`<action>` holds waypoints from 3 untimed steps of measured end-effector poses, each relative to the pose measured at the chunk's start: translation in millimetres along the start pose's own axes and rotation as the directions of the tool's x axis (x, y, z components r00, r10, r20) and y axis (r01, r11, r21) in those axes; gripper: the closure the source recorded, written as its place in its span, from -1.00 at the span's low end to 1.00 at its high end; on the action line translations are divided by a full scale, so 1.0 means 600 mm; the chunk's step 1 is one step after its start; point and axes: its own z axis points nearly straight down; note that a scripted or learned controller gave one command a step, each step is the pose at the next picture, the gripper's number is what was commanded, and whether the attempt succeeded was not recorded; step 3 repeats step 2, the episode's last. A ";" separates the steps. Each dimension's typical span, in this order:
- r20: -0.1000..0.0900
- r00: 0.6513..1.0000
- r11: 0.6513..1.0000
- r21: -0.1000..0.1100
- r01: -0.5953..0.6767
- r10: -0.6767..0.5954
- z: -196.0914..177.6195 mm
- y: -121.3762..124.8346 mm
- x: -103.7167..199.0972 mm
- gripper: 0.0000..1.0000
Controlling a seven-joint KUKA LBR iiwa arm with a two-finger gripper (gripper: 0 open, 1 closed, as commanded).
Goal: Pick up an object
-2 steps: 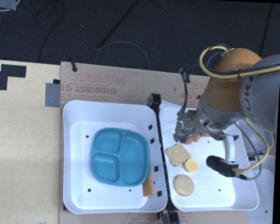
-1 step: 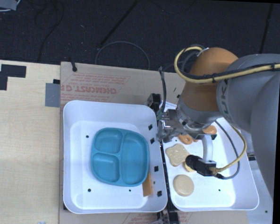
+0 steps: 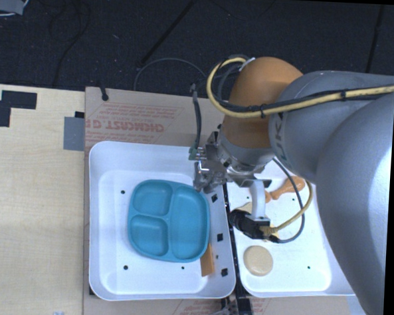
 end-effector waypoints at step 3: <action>0.002 1.000 1.000 0.001 -0.002 0.002 -0.031 0.012 0.030 -1.00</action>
